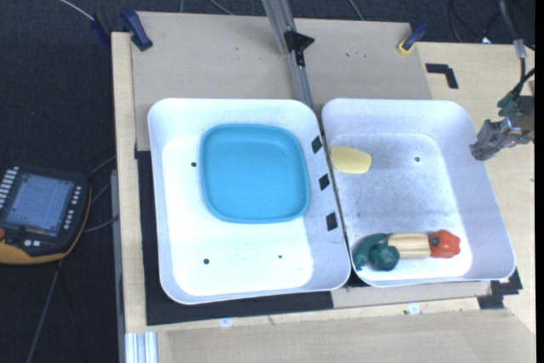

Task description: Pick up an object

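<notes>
Over at three o'clock, my gripper (497, 136) hangs just outside the rim of the right bin (476, 183), above the bench, and from this angle I cannot tell how it is set. Nothing is in it. So I judge this to be the very start: the approach step, no pick made yet.

Candidates, then. Down at five o'clock in the right bin lies a toy in a row, green lump, wooden middle, red end (408, 247), close against the front wall. Up at the bin's ten o'clock corner sits a small yellow piece (350, 160), just beside the divider, well apart from the toy. Across at nine o'clock the left bin (174, 268) carries a blue plate (255, 172).

Next move, as I see it: swing inward over the right bin, settle above one target, then descend. That yellow piece has open floor on one side; the toy hugs the wall, which could crowd me.
</notes>
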